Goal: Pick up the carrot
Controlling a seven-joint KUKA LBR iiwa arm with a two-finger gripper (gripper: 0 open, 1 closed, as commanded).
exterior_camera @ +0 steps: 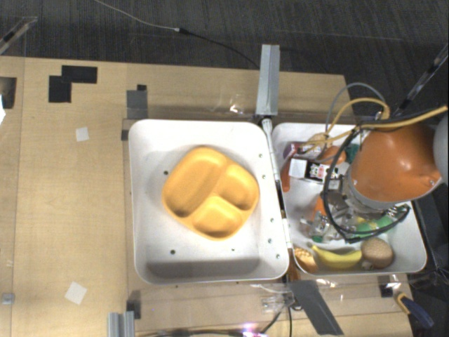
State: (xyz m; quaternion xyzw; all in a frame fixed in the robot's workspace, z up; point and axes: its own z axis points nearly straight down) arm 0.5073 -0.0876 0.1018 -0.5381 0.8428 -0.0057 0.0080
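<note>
My gripper [330,213] was low in the right bin [419,255] by the carrot [320,206]; couldn't tell its state; needed to straddle the carrot, clear of the banana [337,257]

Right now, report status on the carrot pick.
Arm down over right bin, gripper hidden beneath wrist. Orange sliver beside wrist, possibly the carrot, can't confirm. Banana and kiwi crowd the near edge.

A yellow three-compartment plate [210,191] is seen in the left bin [147,258] on the bench [63,209] — in the right bin [419,258], near edge, a banana [337,257] lies just beside a kiwi [377,252].
</note>
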